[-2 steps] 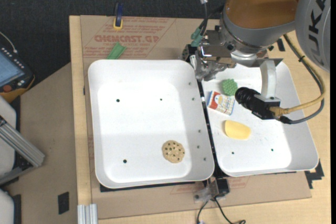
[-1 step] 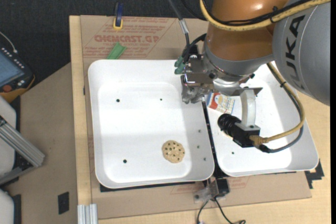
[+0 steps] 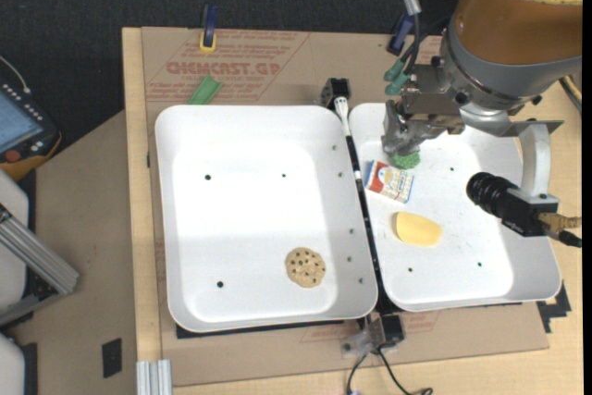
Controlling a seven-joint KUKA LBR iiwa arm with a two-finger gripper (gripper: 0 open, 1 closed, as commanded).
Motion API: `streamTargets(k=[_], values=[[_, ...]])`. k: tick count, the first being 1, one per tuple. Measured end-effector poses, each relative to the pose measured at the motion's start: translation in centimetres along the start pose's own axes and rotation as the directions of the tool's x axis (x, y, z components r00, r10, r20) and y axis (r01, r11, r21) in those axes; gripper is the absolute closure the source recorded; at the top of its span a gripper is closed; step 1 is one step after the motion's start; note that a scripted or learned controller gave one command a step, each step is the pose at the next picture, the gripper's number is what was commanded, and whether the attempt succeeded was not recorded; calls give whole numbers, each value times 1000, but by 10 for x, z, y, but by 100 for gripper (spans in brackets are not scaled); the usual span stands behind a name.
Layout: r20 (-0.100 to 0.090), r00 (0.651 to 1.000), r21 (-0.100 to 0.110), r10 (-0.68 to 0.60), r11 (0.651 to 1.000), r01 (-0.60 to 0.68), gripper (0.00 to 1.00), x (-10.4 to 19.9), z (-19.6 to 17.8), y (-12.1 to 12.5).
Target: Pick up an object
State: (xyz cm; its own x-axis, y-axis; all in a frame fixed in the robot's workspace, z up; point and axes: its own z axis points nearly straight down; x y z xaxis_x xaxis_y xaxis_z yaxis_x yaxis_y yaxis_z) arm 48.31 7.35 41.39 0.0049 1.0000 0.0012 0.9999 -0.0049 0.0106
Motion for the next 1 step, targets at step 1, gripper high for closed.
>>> streamTargets(k=[1], values=[[4,1000,23,5,1000,-5,100,-74,114,-6]])
